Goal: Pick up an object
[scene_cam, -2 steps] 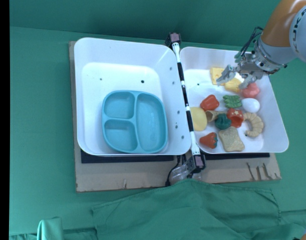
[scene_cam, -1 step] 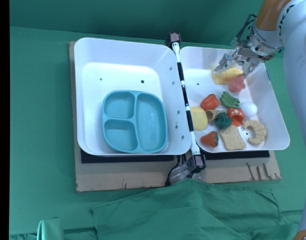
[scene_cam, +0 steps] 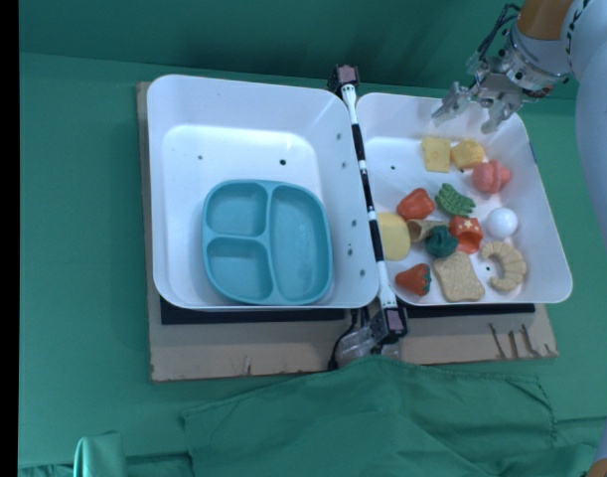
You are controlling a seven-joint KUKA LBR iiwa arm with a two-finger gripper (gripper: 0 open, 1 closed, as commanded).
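Grey arm [scene_cam: 593, 117] reaches in, claw [scene_cam: 472, 102] spread open.

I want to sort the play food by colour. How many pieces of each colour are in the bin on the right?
Yellow: 3, two cheese cubes and a round piece
Red or pink: 4
Green: 2
White: 1, the egg
Tan: 3, toast, a curly pastry, a small shell
Total: 13

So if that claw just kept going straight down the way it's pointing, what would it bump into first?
Probably the two yellow blocks just below the gripper, in the right bin. From this slanted view depth is unclear, so it might meet bare bin floor beside them instead.
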